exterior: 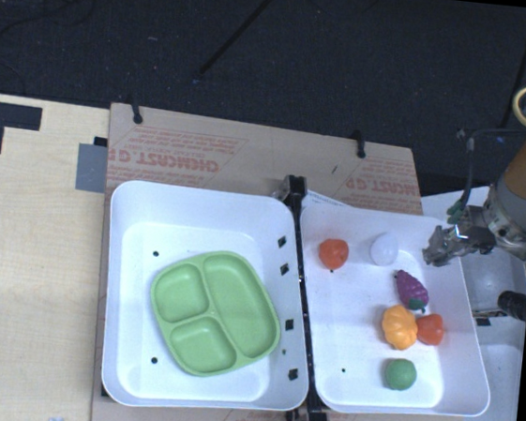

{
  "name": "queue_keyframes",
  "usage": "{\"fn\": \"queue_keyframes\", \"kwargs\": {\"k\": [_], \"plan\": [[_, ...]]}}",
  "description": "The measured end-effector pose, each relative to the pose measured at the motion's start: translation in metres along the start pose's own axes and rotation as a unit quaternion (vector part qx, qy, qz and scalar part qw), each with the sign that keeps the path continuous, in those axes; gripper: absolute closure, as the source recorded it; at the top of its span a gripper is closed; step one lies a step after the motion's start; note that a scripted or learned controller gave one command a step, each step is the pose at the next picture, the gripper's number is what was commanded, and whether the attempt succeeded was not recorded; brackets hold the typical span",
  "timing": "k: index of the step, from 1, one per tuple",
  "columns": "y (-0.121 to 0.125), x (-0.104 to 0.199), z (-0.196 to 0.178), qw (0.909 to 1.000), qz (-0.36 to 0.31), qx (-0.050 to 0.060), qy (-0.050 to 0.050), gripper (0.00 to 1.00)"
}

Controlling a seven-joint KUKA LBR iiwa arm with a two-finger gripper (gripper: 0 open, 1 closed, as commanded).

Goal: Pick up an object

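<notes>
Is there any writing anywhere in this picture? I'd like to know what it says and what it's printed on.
"CHEMCAST GP": red print on the brown protective sheet under the bins, seen upside down at the far left; my best reading.
A second red print of the same kind at the far right, cut off by the right bin; only partly readable.
Red print on the sheet's near edge, by the bins' front: too small to read.
The green tray and the toys bear no text.

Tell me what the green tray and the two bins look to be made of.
Green tray: likely moulded plastic, matte, judging by its even colour and rounded compartment ridges. Left bin and right bin: apparently thin white plastic, smooth with a slight sheen, with rounded corners and soft reflections on the walls.
</notes>
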State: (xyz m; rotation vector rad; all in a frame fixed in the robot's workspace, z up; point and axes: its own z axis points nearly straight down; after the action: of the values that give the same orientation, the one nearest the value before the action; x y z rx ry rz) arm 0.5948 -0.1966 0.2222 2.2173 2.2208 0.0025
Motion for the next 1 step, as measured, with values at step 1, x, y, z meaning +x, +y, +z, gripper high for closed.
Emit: {"fn": "queue_keyframes", "kwargs": {"k": [1], "plan": [[0.0001,-0.0005,-0.0067,1.0000,-0.001,0.002,0.001,1.00]]}}
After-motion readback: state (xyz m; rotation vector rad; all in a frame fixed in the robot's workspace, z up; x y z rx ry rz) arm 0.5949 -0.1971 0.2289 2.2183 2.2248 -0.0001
